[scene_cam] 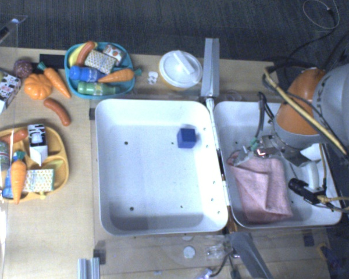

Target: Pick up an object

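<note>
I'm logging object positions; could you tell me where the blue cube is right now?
The blue cube sits in the left bin, near its upper right corner.

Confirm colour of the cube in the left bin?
Blue. The cube shows clearly in the camera view, on the left bin's white floor.

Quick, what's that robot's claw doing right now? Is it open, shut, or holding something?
Gripper: cannot be told. It sits low in the right bin at the top edge of the pink cloth.

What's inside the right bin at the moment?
A crumpled pink cloth lies in the right white bin, with the tool at its upper edge. Whatever lies beneath the cloth is hidden.
</note>
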`<state>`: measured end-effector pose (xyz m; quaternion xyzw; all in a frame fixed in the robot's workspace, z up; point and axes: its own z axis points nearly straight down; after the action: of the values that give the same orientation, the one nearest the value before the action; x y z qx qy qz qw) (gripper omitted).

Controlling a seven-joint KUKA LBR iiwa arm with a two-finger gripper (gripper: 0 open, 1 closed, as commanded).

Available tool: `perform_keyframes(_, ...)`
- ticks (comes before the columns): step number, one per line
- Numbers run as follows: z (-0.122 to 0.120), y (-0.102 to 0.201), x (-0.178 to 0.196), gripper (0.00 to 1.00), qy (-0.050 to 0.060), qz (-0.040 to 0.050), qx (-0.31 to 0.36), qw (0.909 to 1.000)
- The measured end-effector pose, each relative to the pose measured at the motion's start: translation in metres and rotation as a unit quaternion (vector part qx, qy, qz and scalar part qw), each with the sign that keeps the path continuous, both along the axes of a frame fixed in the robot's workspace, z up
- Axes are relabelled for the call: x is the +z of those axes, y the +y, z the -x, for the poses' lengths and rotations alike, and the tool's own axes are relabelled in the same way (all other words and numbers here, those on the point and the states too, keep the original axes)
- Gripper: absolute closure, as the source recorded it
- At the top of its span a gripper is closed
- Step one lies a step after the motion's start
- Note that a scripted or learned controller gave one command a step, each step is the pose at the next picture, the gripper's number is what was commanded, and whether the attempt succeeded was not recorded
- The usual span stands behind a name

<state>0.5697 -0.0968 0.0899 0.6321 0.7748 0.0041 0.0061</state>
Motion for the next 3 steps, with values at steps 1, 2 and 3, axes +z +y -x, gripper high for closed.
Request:
perform_keyframes(1,-0.003,0.0,0.012,1.0,-0.004,0.0008,0.001,1.0)
perform_keyframes(2,-0.003,0.0,0.012,0.0,-0.004,0.0008,0.001,1.0)
perform_keyframes(3,0.002,0.0,0.0,0.0,0.001,0.0,0.021,0.9998)
